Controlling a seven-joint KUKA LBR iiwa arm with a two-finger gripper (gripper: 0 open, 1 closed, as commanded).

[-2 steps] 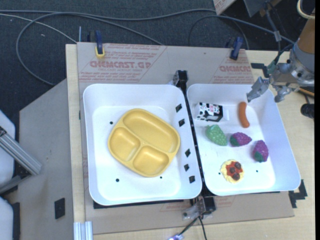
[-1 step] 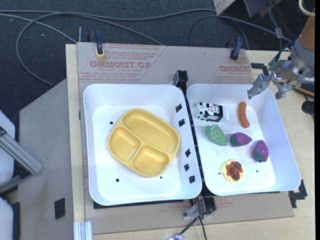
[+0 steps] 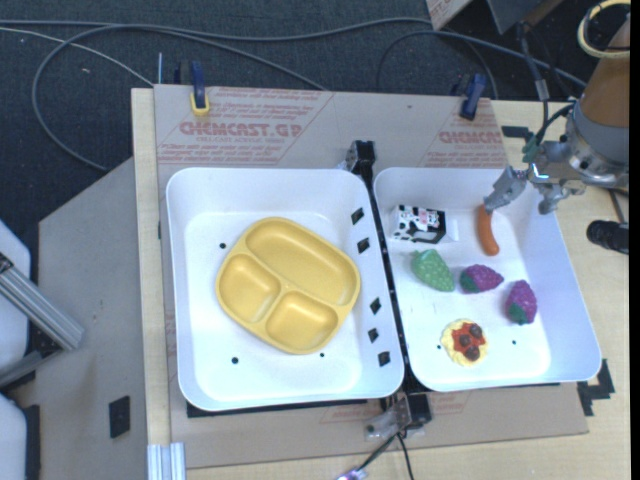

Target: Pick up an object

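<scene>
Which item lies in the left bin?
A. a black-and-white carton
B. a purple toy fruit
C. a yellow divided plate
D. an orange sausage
C: the yellow plate sits in the left bin, while the purple fruit, sausage and carton all lie in the right bin.

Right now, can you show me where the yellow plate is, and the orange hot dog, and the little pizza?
yellow plate (image 3: 288, 283), camera view, on the ridge between its compartments.
orange hot dog (image 3: 487, 231), camera view, on its middle.
little pizza (image 3: 465, 340), camera view, on its topped centre.
</scene>
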